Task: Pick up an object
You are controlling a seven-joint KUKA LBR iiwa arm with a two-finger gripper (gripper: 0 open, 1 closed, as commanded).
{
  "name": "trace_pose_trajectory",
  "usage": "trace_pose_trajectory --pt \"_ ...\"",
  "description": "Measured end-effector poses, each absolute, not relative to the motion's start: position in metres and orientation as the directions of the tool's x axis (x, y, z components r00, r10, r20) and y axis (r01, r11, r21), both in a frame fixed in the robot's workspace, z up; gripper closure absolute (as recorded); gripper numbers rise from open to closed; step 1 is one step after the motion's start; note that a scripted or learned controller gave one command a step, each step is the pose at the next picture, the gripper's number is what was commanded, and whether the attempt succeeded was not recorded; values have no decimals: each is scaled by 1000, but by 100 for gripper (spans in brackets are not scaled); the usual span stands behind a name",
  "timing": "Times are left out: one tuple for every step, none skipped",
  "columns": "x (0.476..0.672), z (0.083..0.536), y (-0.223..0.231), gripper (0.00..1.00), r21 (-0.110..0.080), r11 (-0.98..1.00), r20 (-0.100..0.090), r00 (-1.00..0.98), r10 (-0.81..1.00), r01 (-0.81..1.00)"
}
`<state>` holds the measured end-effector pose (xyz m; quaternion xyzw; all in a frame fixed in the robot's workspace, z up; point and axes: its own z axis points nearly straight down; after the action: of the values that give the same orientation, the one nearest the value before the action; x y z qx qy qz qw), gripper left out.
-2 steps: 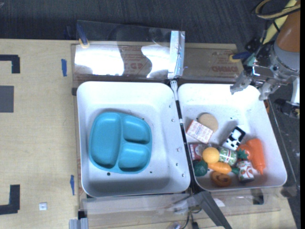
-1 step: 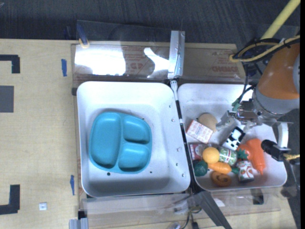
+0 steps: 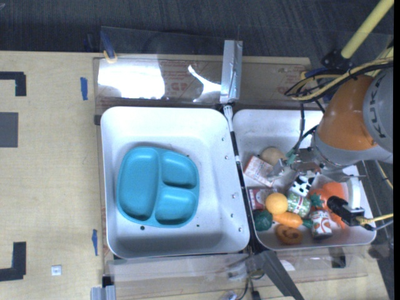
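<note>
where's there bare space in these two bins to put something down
Left white bin: bare floor rings the blue three-compartment plastic plate, widest along the far wall and near-right corner. Right white bin: bare only along its far wall; nearer, the yellow ball, orange carrot and packets crowd under the gripper.

My own wrist (image 3: pixel 350 124) covers the right bin's (image 3: pixel 275 120) upper right part and my fingers; my arm runs off the frame's right edge. The toy pile (image 3: pixel 294 208) at lower right is too jumbled to name.
</note>
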<state>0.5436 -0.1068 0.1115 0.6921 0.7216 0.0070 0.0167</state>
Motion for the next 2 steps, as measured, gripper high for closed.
trace_pose_trajectory --pt "642 103 -123 0 37 -7 -2 7 1000 999" --pt "661 86 -158 0 5 -235 -1 235 972 972"
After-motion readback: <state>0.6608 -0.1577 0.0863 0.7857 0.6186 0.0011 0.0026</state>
